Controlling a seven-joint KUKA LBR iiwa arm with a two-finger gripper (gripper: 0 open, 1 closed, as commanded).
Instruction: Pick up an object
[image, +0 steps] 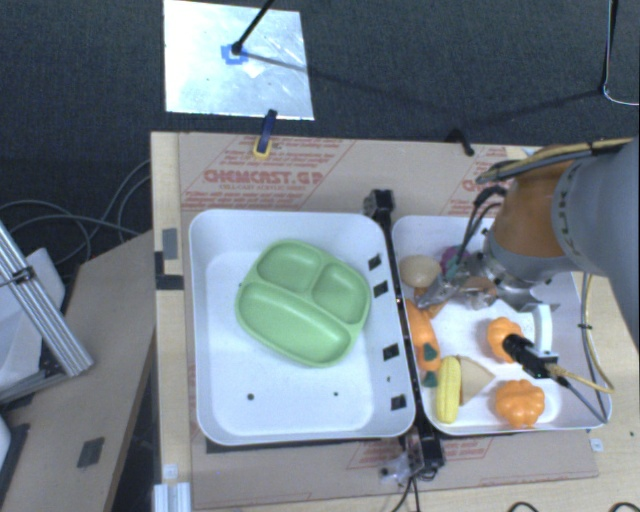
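Seen from above, the grey arm's gripper (437, 293) is low in the shallow white bin on the view's right (566, 420), near that bin's left wall. Whether it is open or closed cannot be told, and nothing is visibly held in it. The things to pick all lie in this bin. A pale beige rounded toy (419, 270) sits just above and left of the gripper, and an orange carrot-like piece (421, 326) lies just below it. Further down are a yellow plastic corn cob (448, 389), a beige wedge-shaped piece (477, 376) touching the cob, a small orange pumpkin (520, 401) and another round orange toy (499, 336). The shallow white bin on the view's left (230, 400) holds a light green divided plastic plate (303, 301). Both bins rest on a brown printed cardboard sheet (300, 175).
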